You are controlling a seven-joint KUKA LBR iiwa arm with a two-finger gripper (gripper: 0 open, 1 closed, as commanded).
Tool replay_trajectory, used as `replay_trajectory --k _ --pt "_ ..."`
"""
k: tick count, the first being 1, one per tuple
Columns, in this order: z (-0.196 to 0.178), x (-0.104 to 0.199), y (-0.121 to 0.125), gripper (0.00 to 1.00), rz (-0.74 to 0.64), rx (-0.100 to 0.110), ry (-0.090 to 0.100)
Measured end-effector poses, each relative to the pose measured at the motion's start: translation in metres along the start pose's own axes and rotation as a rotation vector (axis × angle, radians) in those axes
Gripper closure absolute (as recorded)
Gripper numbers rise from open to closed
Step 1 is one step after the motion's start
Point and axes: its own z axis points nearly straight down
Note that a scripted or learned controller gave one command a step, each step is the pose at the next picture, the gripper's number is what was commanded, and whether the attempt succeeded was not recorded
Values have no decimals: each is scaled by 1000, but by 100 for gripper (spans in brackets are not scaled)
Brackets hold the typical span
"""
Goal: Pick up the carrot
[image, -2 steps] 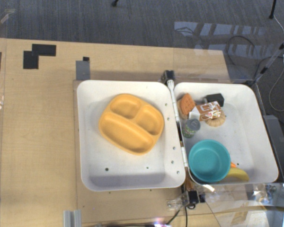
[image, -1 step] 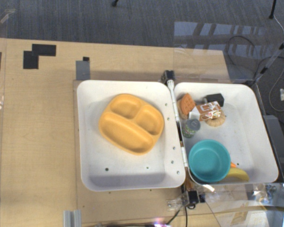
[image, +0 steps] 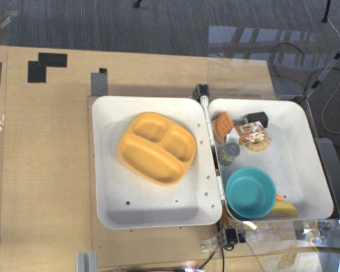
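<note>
A small orange tip (image: 279, 198), which may be the carrot, pokes out from behind the right side of the teal bowl (image: 249, 192) in the right bin (image: 306, 152). Most of it is hidden by the bowl. A yellow banana-like piece (image: 286, 209) lies just below it, against the bin's front edge.
At the back of the right bin lie an orange-brown flat piece (image: 222, 126), a black block (image: 256, 118), a small printed carton (image: 250, 132) on a round biscuit (image: 260, 145), and a grey-green can (image: 229, 152). The left bin (image: 110, 203) holds a yellow divided plate (image: 157, 147).
</note>
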Motion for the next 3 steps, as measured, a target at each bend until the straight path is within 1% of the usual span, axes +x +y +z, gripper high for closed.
replay_trajectory --k 1,2,3 --pt "0 0 0 0 0 0 0" --pt "-40 -6 17 0 118 10 1" --pt "-52 -5 19 100 110 2 0"
